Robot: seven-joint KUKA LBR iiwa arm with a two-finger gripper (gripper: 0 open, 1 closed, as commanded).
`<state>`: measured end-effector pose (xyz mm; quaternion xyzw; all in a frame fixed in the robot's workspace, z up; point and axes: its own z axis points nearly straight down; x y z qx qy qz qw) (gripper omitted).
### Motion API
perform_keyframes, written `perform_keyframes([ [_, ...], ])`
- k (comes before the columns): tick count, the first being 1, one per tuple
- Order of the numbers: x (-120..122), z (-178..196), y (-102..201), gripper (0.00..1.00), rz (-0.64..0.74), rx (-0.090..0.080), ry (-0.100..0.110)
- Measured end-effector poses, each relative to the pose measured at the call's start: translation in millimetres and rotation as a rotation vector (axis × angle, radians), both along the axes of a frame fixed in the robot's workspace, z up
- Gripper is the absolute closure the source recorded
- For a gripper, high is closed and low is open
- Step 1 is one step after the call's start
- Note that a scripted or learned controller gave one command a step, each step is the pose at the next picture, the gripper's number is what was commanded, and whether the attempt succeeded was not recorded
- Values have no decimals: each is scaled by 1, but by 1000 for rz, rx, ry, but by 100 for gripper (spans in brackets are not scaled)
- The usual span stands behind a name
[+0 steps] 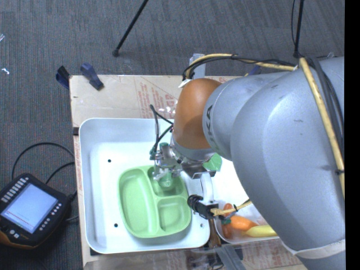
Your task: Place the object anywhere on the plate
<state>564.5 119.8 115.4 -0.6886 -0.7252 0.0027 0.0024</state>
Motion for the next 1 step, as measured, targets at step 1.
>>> perform_keyframes([
  [1,0,1,-1,0,0,-1,-1],
])
